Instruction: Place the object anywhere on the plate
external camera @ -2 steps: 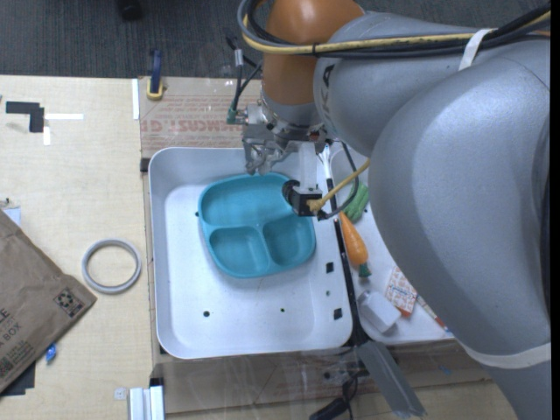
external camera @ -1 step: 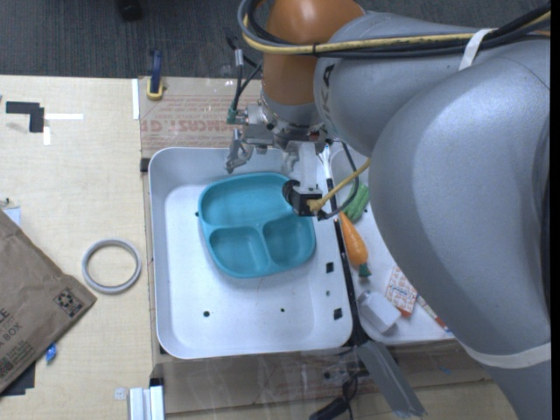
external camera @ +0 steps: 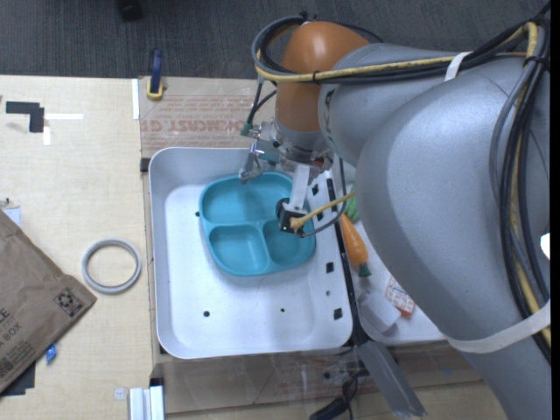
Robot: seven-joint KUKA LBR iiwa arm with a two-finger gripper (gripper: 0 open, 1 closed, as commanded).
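Observation:
A teal plate with three compartments lies in the left white bin, toward its far right part. My gripper hangs under the orange wrist band at the plate's far rim, and nothing shows in it. An orange carrot-like object lies in the right bin just past the divider, beside the plate's right edge. The arm hides most of the right bin.
A white packet with red print lies in the right bin near its front. On the bench to the left lie a grey tape ring and a brown cardboard box. A blue clamp sits at the back.

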